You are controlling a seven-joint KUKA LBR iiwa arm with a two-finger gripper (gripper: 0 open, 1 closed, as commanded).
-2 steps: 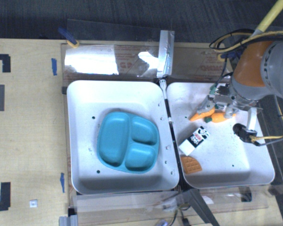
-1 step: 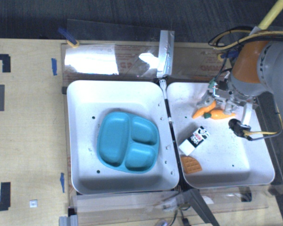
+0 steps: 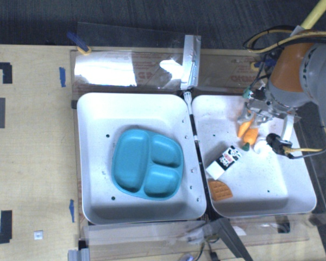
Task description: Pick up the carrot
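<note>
the carrot [image 3: 247, 132] lies in the upper part of the right bin [image 3: 299, 197], an orange stub right under the gripper [image 3: 254, 125], which hangs over it from the arm's wrist. whether the claw is wide, narrow or already closed on the carrot i cannot tell (the wrist and its fittings cover that spot). to do the grasp well, the claw should straddle the carrot across its short width, settle low enough to bite at mid-body and not the rounded tip, then close before lifting straight up. the black and white carton [image 3: 224, 162] and the brown cookie-like piece [image 3: 220, 190] sit lower in the same bin, near but apart. the blue divided plate [image 3: 148, 162] rests in the left bin [image 3: 92, 113].
</note>
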